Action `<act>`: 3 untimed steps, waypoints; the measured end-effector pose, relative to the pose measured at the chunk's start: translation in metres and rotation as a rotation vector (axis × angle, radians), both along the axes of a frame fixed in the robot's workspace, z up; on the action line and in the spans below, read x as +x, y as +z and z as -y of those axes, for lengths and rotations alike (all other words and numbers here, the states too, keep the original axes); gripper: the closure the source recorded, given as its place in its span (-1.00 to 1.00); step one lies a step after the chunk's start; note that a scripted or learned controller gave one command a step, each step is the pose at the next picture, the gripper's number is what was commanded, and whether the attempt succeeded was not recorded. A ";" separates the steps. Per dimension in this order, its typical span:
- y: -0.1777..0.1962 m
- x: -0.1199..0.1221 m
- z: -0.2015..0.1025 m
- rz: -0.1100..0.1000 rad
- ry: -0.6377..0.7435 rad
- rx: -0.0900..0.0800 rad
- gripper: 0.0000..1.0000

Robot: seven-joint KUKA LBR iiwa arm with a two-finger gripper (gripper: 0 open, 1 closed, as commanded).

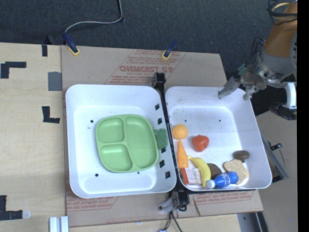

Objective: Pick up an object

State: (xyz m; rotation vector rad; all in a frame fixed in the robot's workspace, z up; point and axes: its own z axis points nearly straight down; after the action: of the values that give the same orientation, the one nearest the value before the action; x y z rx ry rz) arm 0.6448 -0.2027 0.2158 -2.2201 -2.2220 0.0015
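Now the tool (235,89) hangs over the right bin's (251,111) far rim, fingers spread wide, holding nothing; tomato (200,142) and orange (179,131) lie below.

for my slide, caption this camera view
Open two-finger gripper above right white bin's rim; green divided plate in left bin.

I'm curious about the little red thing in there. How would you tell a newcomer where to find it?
Look in the right-hand white bin. The red object lies alone just right of the orange ball, and it is the only red piece there.
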 end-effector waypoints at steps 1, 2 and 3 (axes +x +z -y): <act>-0.101 -0.059 -0.057 -0.003 0.000 0.002 -1.00; -0.117 -0.090 -0.095 -0.001 -0.001 0.000 -1.00; -0.129 -0.106 -0.101 0.009 -0.001 -0.003 -1.00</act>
State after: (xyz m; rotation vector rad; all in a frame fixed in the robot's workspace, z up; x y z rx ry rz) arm 0.5391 -0.1017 0.0868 -2.2270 -2.2264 -0.0049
